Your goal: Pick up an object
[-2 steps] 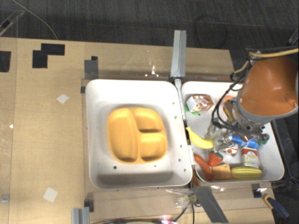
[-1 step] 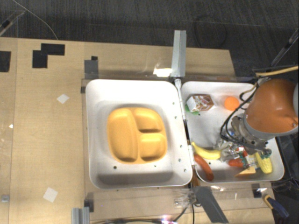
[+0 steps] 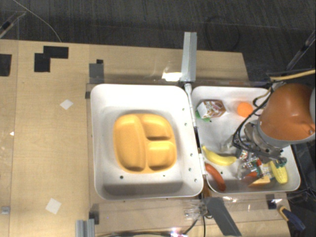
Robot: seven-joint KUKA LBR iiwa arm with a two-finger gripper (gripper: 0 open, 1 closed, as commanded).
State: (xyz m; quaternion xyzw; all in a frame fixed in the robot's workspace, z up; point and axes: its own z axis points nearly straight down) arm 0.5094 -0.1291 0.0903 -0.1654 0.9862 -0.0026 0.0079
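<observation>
Objects, among them a yellow plastic banana (image 3: 219,157) and a red sausage (image 3: 215,176), lie ungrasped in the right white bin (image 3: 295,180); the claw (image 3: 250,166) hangs low among them, its state indiscernible.

Arm (image 3: 289,113): big rounded orange dome-shaped band, glossy, with grey metal ring below it. Black cables (image 3: 243,132) loop off the left side of the wrist; one pale yellowish cable runs off toward the upper right. Tool (image 3: 252,161): dark, cluttered metal parts with small red and silver bits.
</observation>
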